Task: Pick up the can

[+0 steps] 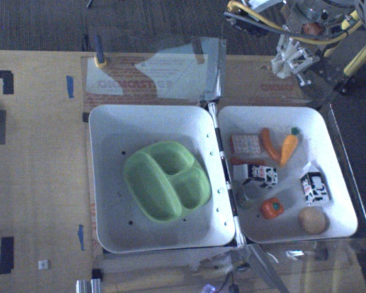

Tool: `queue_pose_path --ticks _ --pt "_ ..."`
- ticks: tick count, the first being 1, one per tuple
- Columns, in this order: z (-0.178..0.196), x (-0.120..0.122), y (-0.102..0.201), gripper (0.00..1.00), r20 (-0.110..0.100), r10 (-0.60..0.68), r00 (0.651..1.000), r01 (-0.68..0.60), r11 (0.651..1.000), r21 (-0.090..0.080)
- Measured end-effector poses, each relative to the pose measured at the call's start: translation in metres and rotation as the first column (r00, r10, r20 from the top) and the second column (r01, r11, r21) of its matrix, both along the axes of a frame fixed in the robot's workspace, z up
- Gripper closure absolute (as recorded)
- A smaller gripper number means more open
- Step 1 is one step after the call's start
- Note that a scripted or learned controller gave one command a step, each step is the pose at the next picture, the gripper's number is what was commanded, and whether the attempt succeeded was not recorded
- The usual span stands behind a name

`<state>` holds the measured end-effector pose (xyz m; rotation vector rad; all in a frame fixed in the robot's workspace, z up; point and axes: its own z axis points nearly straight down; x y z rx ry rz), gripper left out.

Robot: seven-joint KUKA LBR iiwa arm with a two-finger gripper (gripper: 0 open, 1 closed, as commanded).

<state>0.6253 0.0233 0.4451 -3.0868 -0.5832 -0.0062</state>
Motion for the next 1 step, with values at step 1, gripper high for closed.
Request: queue_pose_path --ticks 1 --pt "-0.01 0.0327 0.05 1.0 -0.002 -0.173 0.985 0.173 0.985 0.0"
